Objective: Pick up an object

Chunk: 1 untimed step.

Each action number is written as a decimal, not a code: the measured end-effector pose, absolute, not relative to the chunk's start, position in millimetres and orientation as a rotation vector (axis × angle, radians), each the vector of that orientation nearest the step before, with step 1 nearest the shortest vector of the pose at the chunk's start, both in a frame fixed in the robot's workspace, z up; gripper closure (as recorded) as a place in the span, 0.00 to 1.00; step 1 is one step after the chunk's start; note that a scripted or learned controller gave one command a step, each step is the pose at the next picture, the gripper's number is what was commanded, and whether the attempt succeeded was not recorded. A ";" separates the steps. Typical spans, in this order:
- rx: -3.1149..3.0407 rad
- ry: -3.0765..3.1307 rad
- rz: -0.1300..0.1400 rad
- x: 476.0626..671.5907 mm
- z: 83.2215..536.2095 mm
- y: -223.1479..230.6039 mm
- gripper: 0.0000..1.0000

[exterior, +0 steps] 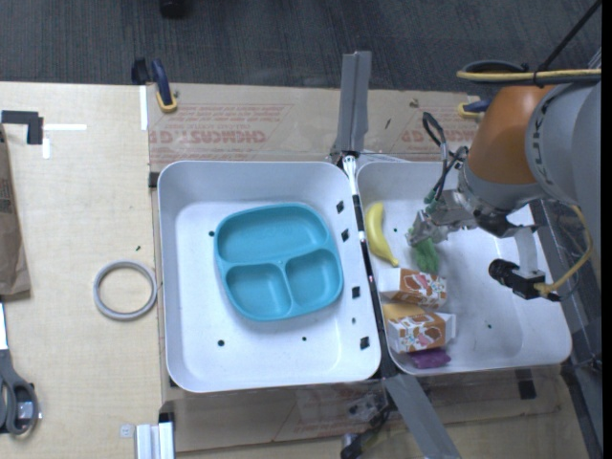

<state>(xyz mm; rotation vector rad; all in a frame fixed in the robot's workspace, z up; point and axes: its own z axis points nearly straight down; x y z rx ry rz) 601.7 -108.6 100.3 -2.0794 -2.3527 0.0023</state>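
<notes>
At the far left edge of the frame a brown paper bag (11,220) lies on the pale wooden surface (76,199), and below it, in the lower left corner, the grey handles of a pair of scissors (16,402) show. Just to the right, at mid height, a grey ring of tape (124,289) lies flat on the surface, well apart from the bins. The left shallow white plastic bin (182,352) holds a turquoise plastic plate with three compartments (278,261), lying flat near the middle of the bin. Across the divider, the right shallow white plastic bin (497,338) holds a cluster along its left side: a yellow banana (380,234) at the top, close to the left wall; a green leafy toy vegetable (425,253) just to its right; an orange and white snack packet (422,286) below them; a second printed carton in orange and white (420,331) beneath that; and a small purple object (428,359) at the bottom, touching the carton. The grey arm with its orange band (505,137) comes in from the upper right, and its hand (431,224) sits directly above the green vegetable, at or just over its upper end; whether its fingers are spread or pressed together cannot be told, nor whether they touch anything.
</notes>
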 end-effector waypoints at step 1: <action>-2.538 -1.853 0.004 628.7 191.3 -59.0 1.00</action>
